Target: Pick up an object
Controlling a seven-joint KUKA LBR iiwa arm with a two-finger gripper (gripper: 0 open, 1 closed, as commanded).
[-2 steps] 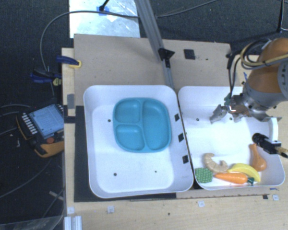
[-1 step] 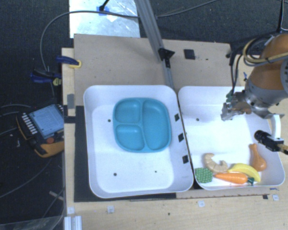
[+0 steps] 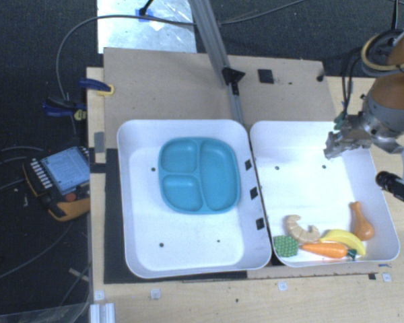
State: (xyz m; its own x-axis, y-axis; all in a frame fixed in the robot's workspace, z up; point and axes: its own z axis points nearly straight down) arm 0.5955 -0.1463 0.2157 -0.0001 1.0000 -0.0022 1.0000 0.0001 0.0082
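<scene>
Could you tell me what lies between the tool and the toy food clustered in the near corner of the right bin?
In the camera view, just bare white floor of the right bin separates the tool from the banana, carrot and their neighbours.

Five small toy foods lie in the right bin (image 3: 269, 180), bunched along its near edge. An orange carrot (image 3: 324, 249) lies flat, with a yellow banana (image 3: 343, 238) curving just above it — the two touch. A green piece (image 3: 286, 246) sits at the near left corner, a tan curled piece (image 3: 300, 229) beside it. An orange-brown drumstick shape (image 3: 361, 222) lies tilted near the right wall.
</scene>
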